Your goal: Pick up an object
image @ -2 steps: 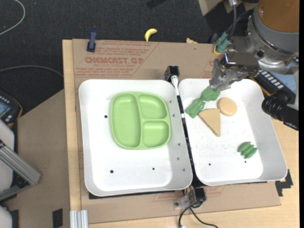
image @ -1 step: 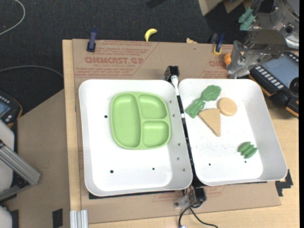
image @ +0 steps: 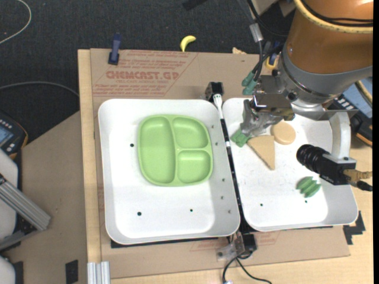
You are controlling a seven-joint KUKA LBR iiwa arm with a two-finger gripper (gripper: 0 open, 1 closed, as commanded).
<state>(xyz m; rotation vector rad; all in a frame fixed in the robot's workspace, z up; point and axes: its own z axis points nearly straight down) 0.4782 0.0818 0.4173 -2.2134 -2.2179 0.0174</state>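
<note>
My gripper (image: 256, 126) hangs low over the upper left part of the right bin (image: 278, 215), close to the divider between the bins. A small green piece (image: 239, 138) lies right at its tip, touching or nearly so. Whether it is held is unclear. A tan wedge (image: 265, 150) rests just right of the green piece. Beside the gripper sits a tan round disc (image: 285, 134). A green pod-like piece (image: 308, 186) lies toward the right bin's lower right.
The left bin (image: 118, 158) holds a light green divided plate (image: 175, 150). Both bins stand on a cardboard sheet (image: 148, 73), with a blue clip (image: 114, 49) and a small yellow thing (image: 188, 41) at its far edge. The arm's bulk covers the right bin's upper right.
</note>
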